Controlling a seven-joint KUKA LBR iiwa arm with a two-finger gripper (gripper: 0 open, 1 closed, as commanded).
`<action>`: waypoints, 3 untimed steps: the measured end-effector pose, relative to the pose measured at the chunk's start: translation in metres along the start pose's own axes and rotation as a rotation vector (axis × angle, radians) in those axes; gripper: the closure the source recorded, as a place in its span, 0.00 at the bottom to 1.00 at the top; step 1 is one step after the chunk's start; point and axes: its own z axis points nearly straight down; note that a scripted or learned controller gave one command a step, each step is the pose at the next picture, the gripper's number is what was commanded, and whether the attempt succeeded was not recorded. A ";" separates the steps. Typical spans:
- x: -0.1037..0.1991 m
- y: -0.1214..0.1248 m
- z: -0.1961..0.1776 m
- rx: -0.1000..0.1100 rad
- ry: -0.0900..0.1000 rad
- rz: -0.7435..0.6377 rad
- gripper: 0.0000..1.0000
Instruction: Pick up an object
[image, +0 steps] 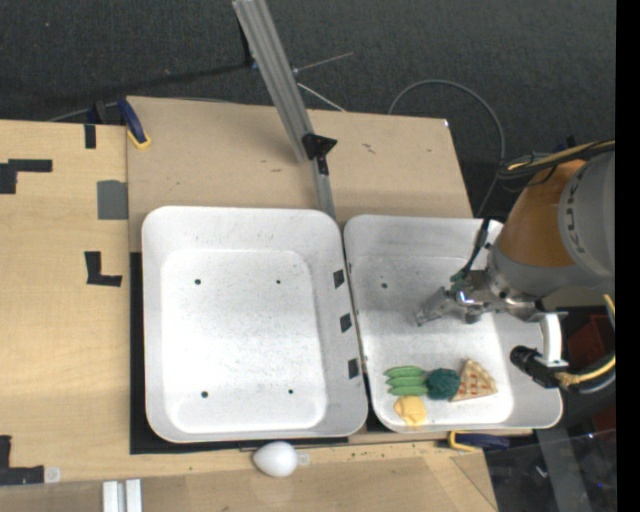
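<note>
My gripper (430, 314) hangs over the middle of the right bin (400, 245), reaching in from the right beneath the orange-banded wrist. Nothing shows at its tip. Along the bin's near edge lie several small toys, all below and apart from the gripper: a green pea pod (405, 377), a dark green broccoli piece (441, 382), a pizza slice (474, 381) and a yellow piece (410, 408).
The left bin (240, 320) sits beside the right one, with black clips along the seam between them. A white egg (275, 458) rests on the bench outside the bins, in front of the left one. A slanted metal bar (285, 85) stands at the back.
</note>
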 end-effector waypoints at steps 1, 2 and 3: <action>0.000 0.001 -0.014 -0.005 0.000 -0.001 1.00; 0.008 -0.005 -0.065 -0.011 -0.002 -0.001 1.00; 0.008 -0.004 -0.118 -0.013 -0.003 0.000 1.00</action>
